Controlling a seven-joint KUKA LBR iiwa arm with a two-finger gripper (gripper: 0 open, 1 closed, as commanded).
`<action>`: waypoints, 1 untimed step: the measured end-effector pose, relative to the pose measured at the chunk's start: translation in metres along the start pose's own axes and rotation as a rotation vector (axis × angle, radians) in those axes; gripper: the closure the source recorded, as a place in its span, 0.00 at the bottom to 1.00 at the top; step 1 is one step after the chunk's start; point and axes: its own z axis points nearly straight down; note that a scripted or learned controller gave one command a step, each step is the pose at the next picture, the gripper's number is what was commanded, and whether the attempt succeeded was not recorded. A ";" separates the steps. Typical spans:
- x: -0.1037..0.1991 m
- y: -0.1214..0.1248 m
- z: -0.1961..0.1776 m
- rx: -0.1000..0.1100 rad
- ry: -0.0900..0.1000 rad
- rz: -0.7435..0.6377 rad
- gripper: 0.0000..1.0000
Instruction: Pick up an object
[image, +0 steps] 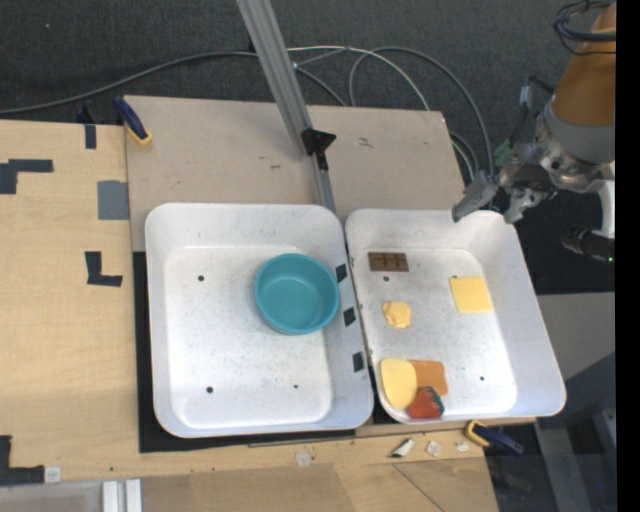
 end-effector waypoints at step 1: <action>0.000 0.000 0.000 0.000 0.000 0.000 0.00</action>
